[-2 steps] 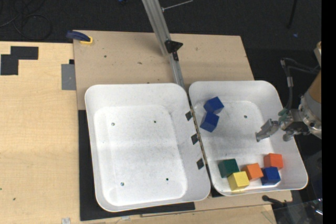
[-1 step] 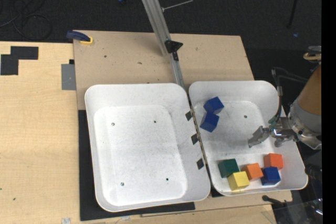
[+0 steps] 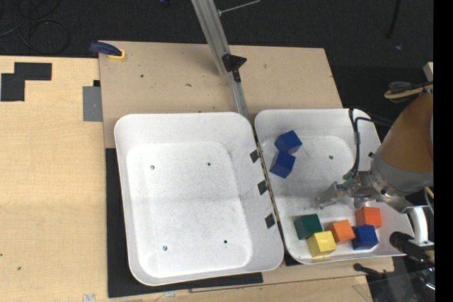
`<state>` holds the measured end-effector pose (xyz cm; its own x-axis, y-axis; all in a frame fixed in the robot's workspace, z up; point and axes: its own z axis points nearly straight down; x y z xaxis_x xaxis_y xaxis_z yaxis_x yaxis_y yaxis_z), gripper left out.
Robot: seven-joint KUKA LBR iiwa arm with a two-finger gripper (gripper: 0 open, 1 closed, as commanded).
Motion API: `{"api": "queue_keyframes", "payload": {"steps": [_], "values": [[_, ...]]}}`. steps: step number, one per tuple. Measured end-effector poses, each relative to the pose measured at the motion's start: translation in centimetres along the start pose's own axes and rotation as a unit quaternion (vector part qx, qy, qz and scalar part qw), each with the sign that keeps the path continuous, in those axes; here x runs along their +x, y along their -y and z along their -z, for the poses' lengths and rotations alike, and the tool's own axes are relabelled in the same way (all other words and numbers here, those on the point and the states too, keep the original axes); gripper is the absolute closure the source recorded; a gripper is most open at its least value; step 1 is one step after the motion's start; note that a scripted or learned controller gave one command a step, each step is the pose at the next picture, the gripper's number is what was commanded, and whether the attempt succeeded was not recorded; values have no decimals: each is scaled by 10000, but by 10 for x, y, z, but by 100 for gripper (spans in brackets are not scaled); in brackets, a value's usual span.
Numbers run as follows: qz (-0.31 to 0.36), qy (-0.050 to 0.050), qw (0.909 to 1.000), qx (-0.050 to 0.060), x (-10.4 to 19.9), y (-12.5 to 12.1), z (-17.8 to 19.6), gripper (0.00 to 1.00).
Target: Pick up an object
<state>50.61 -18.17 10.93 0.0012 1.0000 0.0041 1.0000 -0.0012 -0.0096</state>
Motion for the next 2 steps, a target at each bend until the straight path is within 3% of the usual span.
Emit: {"api": "queue_keyframes", "payload": {"steps": [1, 2], "values": [[-32, 8, 10000, -20, -2, 0, 13, 100], [12, 24, 10000, -64, -2, -8, 73, 100]]}}
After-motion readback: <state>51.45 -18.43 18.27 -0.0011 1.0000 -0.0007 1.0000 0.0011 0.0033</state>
